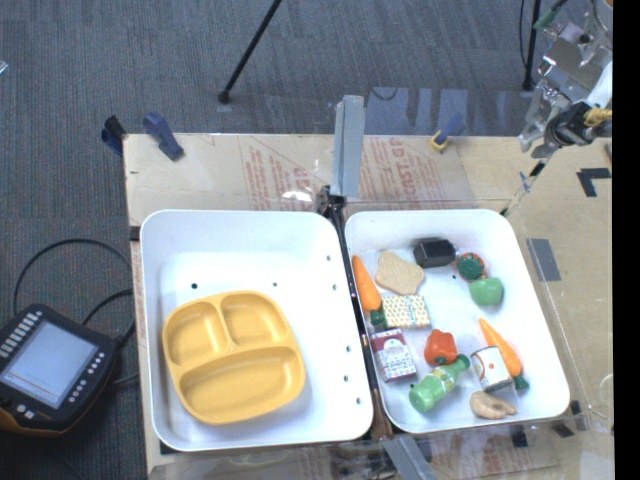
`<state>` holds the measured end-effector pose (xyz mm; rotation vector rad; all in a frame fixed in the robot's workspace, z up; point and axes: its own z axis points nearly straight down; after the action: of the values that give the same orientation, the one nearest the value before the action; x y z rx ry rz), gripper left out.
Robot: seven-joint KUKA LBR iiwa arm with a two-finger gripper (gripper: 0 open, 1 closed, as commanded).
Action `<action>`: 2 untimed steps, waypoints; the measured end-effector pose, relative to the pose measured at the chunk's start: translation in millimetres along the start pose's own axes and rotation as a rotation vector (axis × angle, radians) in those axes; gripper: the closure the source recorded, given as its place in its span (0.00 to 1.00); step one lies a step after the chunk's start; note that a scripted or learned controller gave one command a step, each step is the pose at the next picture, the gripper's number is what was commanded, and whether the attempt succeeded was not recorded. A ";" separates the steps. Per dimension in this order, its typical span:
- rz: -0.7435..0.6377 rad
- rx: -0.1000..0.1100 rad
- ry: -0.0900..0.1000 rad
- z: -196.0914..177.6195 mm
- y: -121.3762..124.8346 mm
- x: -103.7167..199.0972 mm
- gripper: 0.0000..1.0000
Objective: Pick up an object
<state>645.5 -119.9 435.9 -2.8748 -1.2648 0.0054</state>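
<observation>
I see my claw (545,133) raised at the upper right, above the worktop's far right corner, well clear of its surface. The wrist tilts down toward the left.

The robot's end (572,73) shows at the upper right as a cluster of pale grey and silvery metal parts — boxy housings with flat faces and hard edges, stacked one above another. Above the jaws sits a light grey block with a darker recess in it. Just behind the jaws a black, rounded fitting joins a white curved piece, and a small yellow-orange patch lies next to it. A thin green cable runs along the upper housing, with a dark cable beside it. The gripper (545,140) is thin, grey and metallic — its tips look slim and pointed, though the view is too small to be sure
</observation>
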 end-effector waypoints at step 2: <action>0.550 -0.004 0.005 14.1 -13.8 -57.2 1.00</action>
<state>596.6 -152.8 422.0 -3.1127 -0.4368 -0.0045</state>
